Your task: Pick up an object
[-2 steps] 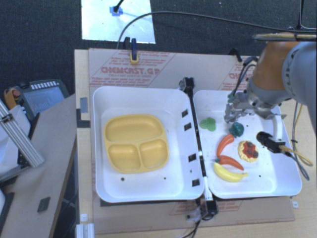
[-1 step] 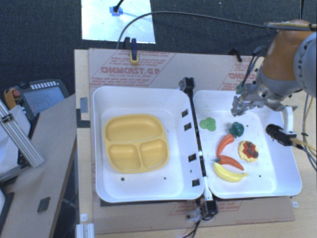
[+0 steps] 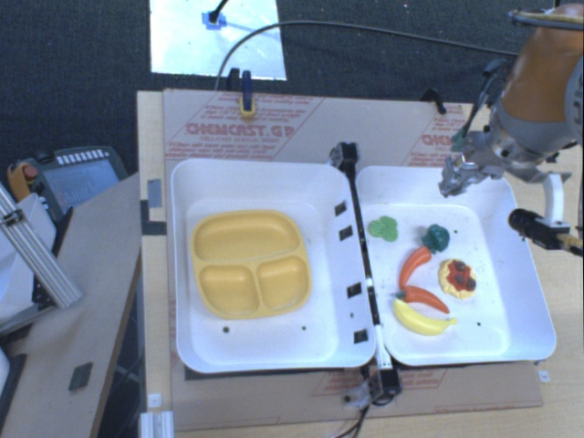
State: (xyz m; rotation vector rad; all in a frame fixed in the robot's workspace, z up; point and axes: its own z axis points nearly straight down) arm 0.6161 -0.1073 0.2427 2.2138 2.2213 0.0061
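The right white bin [image 3: 511, 235] holds several toy foods: a light green leafy piece [image 3: 383, 229], a dark green broccoli [image 3: 437, 237], an upright-slanted orange carrot [image 3: 413, 265], a second carrot [image 3: 426, 298] lying flat, a yellow banana [image 3: 422, 320] and a small pizza-like round [image 3: 457, 278]. My gripper [image 3: 453, 182] hangs over the bin's far edge, up and to the right of the broccoli, touching none of the toys. Nothing shows between its tips.
The left white bin [image 3: 192, 190] carries a yellow divided plate [image 3: 250, 262]. A black hinge strip [image 3: 358, 254] runs between the bins. A pendant controller [image 3: 78, 182] and an aluminium rail [image 3: 36, 254] lie at the left. A black fitting [image 3: 538, 226] juts in at the right.
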